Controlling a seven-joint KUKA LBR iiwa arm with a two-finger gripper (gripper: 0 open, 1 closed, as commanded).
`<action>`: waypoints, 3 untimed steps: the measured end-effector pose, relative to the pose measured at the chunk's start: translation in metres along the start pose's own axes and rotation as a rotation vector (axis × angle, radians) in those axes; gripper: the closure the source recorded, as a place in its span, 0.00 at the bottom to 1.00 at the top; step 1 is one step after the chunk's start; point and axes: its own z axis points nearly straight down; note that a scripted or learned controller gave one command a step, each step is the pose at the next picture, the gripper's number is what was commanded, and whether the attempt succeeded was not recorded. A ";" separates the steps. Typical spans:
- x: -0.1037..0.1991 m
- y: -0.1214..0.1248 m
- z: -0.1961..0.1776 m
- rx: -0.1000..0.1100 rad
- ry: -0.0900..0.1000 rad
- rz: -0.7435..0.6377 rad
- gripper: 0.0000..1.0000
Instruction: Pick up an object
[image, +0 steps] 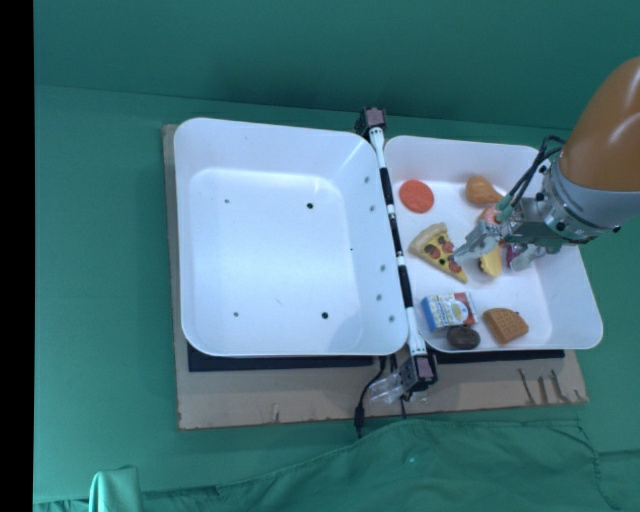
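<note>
My gripper (498, 240) hangs low in the right bin (575, 320), near its middle, with the orange-banded arm above it at the right edge. Directly below the gripper lies a yellow toy piece (491, 263), touching or nearly touching it. A small pink-red piece (488, 214) peeks out at the gripper's upper side. A pizza slice (438, 248) lies just left of the gripper. I see nothing lifted off the bin floor.
The right bin also holds a red disc (416, 195), an orange-brown piece (482, 189), a blue-and-white carton (445, 310), a dark donut (463, 338) and a waffle (505, 325). The left bin (200, 150) lies beyond the black-and-white divider bar (392, 225).
</note>
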 end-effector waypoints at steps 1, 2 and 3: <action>0.000 0.000 0.000 0.000 0.000 0.000 0.00; -0.001 0.004 0.042 0.005 0.000 0.001 0.00; 0.002 0.009 0.086 0.006 0.001 0.001 0.00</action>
